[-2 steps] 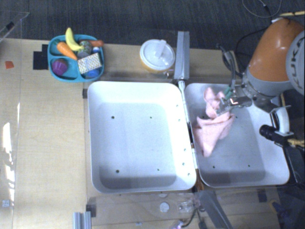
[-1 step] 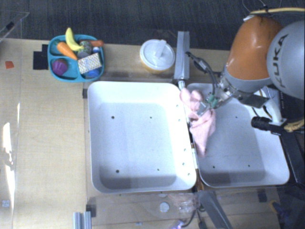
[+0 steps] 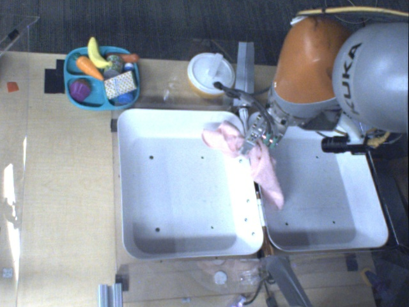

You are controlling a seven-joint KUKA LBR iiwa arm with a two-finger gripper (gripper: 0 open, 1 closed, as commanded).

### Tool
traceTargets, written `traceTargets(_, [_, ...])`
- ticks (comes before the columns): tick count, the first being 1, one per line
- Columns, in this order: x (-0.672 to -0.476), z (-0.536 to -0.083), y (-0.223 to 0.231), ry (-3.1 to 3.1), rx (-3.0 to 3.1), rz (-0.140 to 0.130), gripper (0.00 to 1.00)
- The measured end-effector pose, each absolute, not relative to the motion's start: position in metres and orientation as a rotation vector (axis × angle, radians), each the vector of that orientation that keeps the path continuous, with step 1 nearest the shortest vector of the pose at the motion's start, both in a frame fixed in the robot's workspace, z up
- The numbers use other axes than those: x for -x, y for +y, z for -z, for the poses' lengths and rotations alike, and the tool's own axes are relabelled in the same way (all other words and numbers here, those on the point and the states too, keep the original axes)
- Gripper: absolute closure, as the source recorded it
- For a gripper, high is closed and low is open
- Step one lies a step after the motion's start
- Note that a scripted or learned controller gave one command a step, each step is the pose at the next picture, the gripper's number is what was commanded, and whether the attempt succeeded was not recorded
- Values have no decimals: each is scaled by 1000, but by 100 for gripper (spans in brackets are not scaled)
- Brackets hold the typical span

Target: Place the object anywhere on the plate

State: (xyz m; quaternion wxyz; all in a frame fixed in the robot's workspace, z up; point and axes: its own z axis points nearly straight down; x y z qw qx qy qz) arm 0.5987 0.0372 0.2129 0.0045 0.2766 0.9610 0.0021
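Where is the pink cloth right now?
The pink cloth hangs draped over the wall between the two white bins, near their far end, right under the robot's hand.

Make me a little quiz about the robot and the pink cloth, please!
1. True or false: the pink cloth lies flat on the blue divided plate.
2. What does the cloth hang over?
A. the seam between the left bin and right bin
B. the yellow-rimmed bowl
C. the bench
3. Fill in: the gripper is just above the ____.

Key: 1 false; 2 A; 3 cloth.
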Motion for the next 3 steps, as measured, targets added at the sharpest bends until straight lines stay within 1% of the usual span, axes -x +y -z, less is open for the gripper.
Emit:
traceTargets(1, [-610,-210,87,3121,-248,-6,100])
traceTargets(2, [-624,-222,138,3129,-3,-7,100])
traceTargets(3, [-624,-222,138,3129,-3,-8,0])
